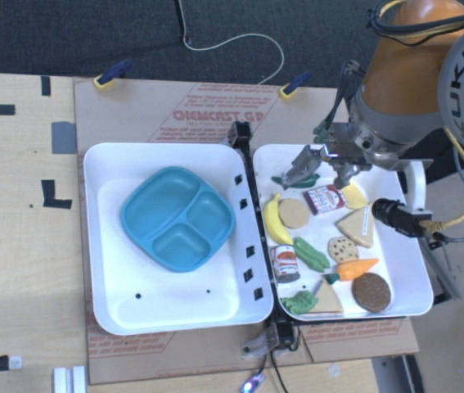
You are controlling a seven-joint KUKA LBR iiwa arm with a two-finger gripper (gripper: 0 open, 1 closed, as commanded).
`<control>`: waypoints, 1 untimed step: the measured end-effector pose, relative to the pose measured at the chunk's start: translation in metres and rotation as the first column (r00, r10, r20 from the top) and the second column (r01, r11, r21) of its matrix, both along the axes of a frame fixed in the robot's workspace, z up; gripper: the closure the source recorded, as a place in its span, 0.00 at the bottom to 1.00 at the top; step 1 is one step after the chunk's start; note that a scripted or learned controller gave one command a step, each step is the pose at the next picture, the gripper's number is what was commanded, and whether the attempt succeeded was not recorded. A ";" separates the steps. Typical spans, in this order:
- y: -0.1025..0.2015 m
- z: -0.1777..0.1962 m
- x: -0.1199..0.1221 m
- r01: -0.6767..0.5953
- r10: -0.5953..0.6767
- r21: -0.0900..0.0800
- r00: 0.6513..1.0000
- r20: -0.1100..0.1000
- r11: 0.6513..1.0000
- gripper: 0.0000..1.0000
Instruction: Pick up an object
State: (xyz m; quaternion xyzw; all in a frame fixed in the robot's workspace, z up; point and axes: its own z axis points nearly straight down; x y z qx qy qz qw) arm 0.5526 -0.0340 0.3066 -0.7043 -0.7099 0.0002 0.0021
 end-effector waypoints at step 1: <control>-0.003 0.007 0.002 0.004 -0.004 -0.002 1.000 -0.004 1.000 1.00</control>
